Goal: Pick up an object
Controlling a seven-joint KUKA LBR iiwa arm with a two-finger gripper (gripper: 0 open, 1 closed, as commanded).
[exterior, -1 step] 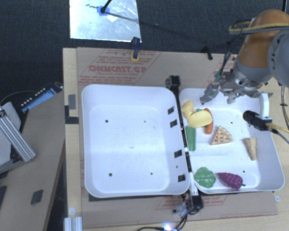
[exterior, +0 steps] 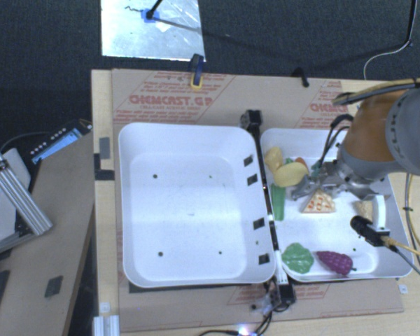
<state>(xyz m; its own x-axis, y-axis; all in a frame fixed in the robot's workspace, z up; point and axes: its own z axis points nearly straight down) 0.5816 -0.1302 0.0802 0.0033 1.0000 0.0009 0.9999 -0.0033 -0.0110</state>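
Nearest, purple grapes [exterior: 334,261] and green lettuce [exterior: 297,257] lie untouched while the gripper [exterior: 313,185], fingers' state untellable, reaches toward the pizza slice [exterior: 319,203].

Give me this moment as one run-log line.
gripper: low in right bin | beside: pizza slice, yellow piece | nothing visibly held

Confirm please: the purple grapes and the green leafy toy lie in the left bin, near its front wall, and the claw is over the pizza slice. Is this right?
Not quite. The purple grapes and green leafy toy lie in the right bin, near its front wall, as the camera view shows. The claw is indeed over the pizza slice.
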